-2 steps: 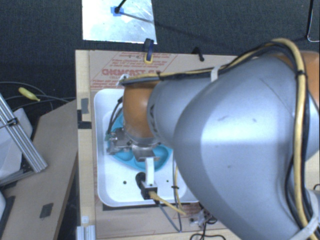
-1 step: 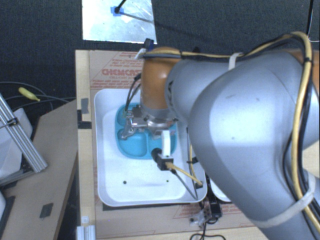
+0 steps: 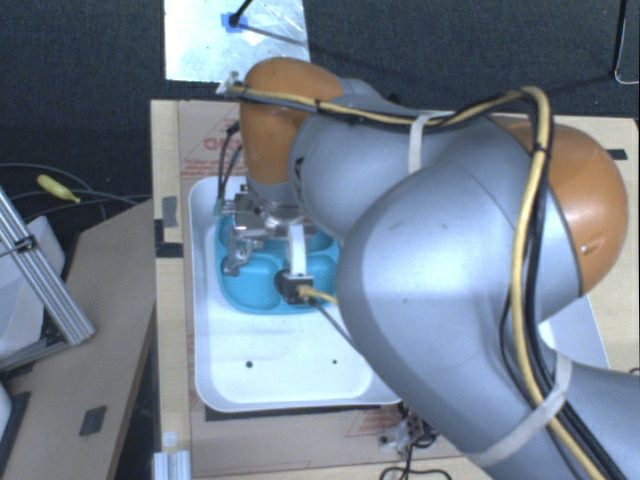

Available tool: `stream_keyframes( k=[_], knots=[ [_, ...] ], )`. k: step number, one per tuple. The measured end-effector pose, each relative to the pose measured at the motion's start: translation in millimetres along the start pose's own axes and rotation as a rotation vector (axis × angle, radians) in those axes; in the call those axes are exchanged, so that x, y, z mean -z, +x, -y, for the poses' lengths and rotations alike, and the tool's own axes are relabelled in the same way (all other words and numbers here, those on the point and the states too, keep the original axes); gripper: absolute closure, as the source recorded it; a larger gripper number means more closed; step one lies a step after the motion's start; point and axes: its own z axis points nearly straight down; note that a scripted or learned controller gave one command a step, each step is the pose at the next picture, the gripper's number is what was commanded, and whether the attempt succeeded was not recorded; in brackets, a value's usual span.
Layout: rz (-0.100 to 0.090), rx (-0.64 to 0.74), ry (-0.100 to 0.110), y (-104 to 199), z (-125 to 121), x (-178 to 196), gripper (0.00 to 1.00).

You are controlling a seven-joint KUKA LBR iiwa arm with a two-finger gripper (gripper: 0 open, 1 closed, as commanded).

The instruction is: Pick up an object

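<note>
The big grey arm (image 3: 450, 298) pretty much takes over the right half of the shot, coming in from the right and folding down into the left-hand white bin (image 3: 270, 378). You can see the orange band (image 3: 268, 118) just above the wrist, plus a second orange patch further back on the arm near the right edge. A black-and-yellow cable (image 3: 530, 218) runs along the top of the arm, strapped on with pale ties. The end effector (image 3: 255, 243) is down low in the upper part of that bin, all metal brackets and a white block, sitting right over a light blue object (image 3: 250, 288) (looks like a plastic tray or dish thing with rounded hollows, hard to say more since the wrist covers a good chunk of it). The blue object lies on the bin floor toward the far end, close to the bin's left wall. Honestly I cannot tell whether the end effector is clamped, apart or together; the hardware blocks the view, and I can't tell if it's touching the blue piece or just hovering right above it. The near half of the bin floor is bare white with a couple of small dark dots. The bin rests on a tan bench (image 3: 170, 298) with some red print showing. Off to the left there's an aluminium rail (image 3: 40, 278) leaning at a slant, and up top a shiny silvery sheet (image 3: 200, 28) lies on dark carpet.
</note>
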Motion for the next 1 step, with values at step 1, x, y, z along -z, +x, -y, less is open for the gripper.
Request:
stream_keyframes(
  k=[1],
  knots=[
    [0.005,0.000,0.015,-3.3,4.8,10.5,1.00]
  ],
)
